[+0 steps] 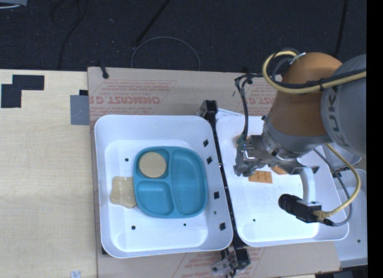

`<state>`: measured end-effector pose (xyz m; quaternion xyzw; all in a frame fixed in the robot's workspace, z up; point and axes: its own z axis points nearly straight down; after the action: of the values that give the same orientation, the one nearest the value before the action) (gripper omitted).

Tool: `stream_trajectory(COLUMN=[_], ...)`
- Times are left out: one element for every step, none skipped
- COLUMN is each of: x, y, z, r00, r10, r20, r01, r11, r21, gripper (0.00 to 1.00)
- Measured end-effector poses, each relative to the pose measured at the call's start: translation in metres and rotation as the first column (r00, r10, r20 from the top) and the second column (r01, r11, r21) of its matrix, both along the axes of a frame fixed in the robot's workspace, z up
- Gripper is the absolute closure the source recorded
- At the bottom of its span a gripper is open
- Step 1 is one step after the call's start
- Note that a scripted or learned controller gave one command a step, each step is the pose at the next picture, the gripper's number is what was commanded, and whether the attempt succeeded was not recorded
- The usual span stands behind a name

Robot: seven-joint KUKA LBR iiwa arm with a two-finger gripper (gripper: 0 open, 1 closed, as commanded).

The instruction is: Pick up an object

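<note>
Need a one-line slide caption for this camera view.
Gripper low in right bin beside an orange cracker; blue tray sits in left bin.

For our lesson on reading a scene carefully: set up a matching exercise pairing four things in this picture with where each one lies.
Things:
1. blue divided tray
2. round tan disc
3. pale yellow sponge-like piece
4. small orange piece

Places:
A. left bin floor, against the tray's left edge
B. right bin, beside the end effector
C. middle of the left bin
D. the tray's upper-left compartment

Pairs: 1-C, 2-D, 3-A, 4-B
</note>
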<state>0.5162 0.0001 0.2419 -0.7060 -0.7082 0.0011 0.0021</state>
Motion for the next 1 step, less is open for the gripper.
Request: stream_trajectory(x=[0.0081], y=[0.0569], z=[-0.0146], r00=[1.000], r10=[0.001], r20=[-0.001], r01=[-0.001], r11=[1.000], r21=[0.000], gripper=[1.00])
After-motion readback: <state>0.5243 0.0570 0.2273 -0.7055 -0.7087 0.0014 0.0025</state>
